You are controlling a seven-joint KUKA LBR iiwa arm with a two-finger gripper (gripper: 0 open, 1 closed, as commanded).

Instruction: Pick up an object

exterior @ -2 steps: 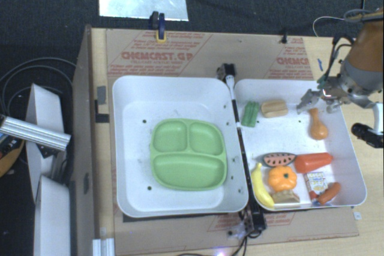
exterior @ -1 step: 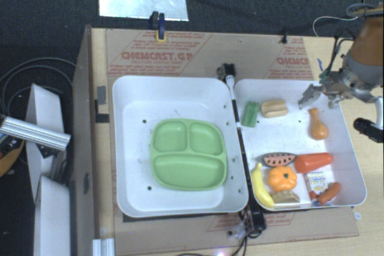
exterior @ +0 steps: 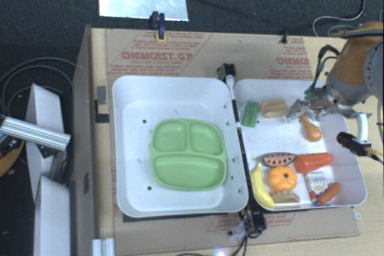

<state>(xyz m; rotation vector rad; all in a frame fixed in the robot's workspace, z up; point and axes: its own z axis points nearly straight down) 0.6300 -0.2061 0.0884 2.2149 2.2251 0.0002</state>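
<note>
Two shallow white bins sit on our counter; the right bin [exterior: 360,180] carries the toy food. We see our end effector [exterior: 298,110] low between a tan bread-like block [exterior: 274,108] and a brown drumstick-shaped piece [exterior: 310,128], grasping neither. We cannot tell its finger state. Nothing is lifted yet; the pick remains.

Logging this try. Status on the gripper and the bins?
Gripper low in right bin, between bread piece and drumstick. Nothing seen held. Toy food crowds bin's near edge; green plate in left bin.
</note>
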